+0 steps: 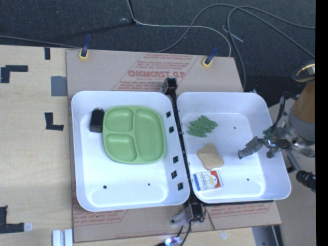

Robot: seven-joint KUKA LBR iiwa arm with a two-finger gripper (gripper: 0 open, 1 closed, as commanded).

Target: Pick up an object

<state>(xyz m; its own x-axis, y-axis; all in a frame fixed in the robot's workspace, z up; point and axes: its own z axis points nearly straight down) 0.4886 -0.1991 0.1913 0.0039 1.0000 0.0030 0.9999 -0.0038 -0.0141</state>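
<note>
1. Nearest the camera in the right bin point(259, 104): small white carton point(207, 180) with red and blue print, lying flat at the front wall, close to the divider between the two bins.
2. Behind it, just apart: tan sponge-like block point(210, 156), roughly mid-bin. Further back: green leafy piece point(201, 126). All three well separated from each other, none stacked.
3. Left bin point(82, 152) carries a green divided plate point(135, 134) with a small black object point(96, 120) touching its left edge.
4. Gripper point(250, 149) sits low over the right bin, to the right of the tan block and apart from it. Nothing between the fingers. Whether they are spread or closed: cannot tell, too blurred.
5. Closest candidate is the tan block. Judgement: light, soft, compressible, matt surface, unlikely to slip; not fragile. Best taken across its narrow width, near the middle.
6. Orientation: long axis of the block runs diagonally, back-left to front-right; far end looks slightly narrower. Wrist would need to turn to close across that axis.
7. Carton: light, stiff, lies flat, so little edge to grip. Leafy piece: limp, thin, likely to escape.
</note>
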